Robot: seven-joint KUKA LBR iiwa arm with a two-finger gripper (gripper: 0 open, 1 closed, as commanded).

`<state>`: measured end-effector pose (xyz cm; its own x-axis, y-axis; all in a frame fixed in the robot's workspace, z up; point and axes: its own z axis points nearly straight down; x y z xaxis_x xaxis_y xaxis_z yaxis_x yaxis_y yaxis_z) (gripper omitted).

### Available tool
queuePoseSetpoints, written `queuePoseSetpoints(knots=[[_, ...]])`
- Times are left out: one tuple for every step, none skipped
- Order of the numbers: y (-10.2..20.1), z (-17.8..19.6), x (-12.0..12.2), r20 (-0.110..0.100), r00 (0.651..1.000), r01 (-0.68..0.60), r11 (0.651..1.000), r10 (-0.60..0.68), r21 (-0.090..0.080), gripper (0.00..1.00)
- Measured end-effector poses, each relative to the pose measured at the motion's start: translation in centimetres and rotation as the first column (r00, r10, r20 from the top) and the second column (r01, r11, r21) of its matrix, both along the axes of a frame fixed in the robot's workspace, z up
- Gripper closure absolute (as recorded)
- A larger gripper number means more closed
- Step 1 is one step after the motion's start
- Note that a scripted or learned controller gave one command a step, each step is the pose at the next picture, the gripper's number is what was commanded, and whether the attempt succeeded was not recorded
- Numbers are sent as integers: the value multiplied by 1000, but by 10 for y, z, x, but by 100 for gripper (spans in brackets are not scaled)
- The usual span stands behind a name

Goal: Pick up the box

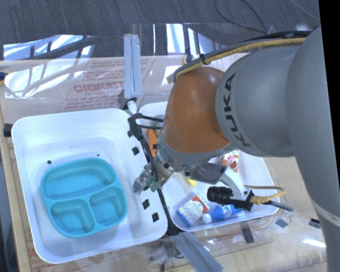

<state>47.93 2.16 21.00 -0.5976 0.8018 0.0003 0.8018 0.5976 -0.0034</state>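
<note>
camera view, reading from the left: the left bin (pixel 25 179) holds a blue sectioned tray (pixel 82 197), which has no part in this job. moving right, the gripper (pixel 146 182) sits low over the ridge where the two bins meet, at the left edge of the right bin (pixel 175 194). the wrist and the bulk of the arm (pixel 264 103) cover it from above, so i cannot tell how far open it is, and i see nothing in its hold. the box (pixel 192 211), a small blue, white and red carton as far as i can make out, lies on the floor of the right bin near its front wall, a little right of the gripper and apart from it. just beside it, further right, lies a blue and white bottle (pixel 226 213).

i judge this as the approach step, with the grasp not yet made. the next move calls for shifting right and toward the front wall, centring over the box and then descending. the risk i see is catching the bottle or the bin wall instead.
</note>
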Motion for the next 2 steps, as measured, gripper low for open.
queuePoseSetpoints(knots=[[0, 10, 1, 1, 1000, -4, 1000, 4, -1, 100], [0, 19, 3, 1, 1000, -8, 1000, 8, -1, 100]])
